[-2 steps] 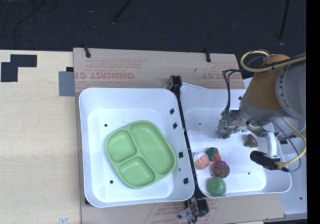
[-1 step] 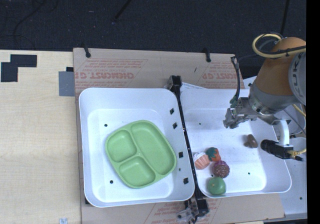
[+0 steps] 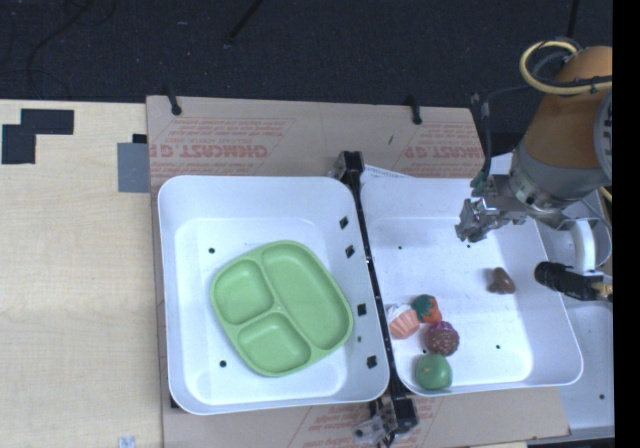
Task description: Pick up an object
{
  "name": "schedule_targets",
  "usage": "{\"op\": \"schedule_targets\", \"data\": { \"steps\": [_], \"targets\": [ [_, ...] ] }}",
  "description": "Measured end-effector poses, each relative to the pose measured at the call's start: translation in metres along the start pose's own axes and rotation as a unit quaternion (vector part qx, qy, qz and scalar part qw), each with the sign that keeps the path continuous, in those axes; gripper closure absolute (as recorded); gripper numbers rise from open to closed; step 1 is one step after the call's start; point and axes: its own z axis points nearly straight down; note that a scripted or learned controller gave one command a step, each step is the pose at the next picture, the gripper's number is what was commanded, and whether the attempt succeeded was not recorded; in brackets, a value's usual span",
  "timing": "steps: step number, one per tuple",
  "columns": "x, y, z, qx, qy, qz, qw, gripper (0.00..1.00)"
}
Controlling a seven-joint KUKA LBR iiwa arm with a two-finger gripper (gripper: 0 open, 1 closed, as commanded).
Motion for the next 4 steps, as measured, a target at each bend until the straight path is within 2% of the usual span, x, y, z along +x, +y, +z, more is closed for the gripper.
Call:
{"op": "schedule_targets", "data": {
  "steps": [1,4],
  "targets": [
    [-0.001,0.0,-0.019,0.001,0.0,0.0,1.0,1.0],
    [0.16,0.026,-0.034,0.002,0.001,-0.001,1.0,1.0]
  ]
}}
